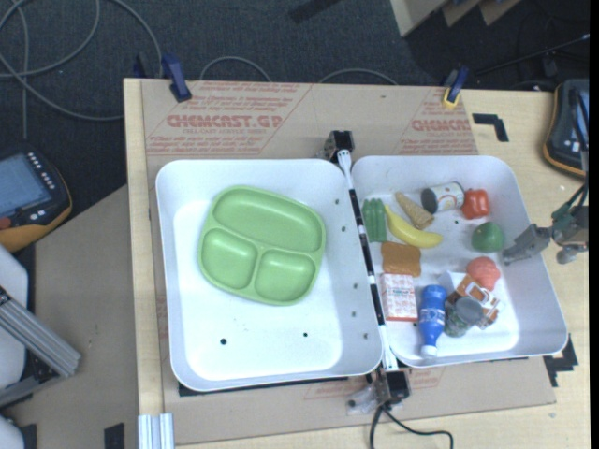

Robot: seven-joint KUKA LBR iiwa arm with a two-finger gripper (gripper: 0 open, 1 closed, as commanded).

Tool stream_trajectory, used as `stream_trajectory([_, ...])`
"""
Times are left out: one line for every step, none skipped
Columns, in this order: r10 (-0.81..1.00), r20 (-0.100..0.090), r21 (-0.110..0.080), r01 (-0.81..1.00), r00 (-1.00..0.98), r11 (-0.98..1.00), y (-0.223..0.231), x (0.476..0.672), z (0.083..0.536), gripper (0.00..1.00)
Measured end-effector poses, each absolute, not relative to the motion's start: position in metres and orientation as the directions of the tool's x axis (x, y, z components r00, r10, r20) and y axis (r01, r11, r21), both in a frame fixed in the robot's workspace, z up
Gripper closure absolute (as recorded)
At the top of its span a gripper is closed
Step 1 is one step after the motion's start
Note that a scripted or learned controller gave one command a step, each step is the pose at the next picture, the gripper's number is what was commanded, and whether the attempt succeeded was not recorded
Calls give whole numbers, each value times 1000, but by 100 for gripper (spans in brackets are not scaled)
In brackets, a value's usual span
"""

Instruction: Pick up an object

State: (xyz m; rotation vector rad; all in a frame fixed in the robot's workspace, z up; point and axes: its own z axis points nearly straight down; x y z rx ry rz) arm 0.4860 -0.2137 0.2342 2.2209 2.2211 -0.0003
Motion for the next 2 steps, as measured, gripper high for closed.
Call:
stream_trajectory([1000, 2, -3, 1000, -2, 2, -101, 511, 144, 0])
stream_trajectory([1000, -9, 21, 1000, 1, -1, -101, 499, 104, 0])
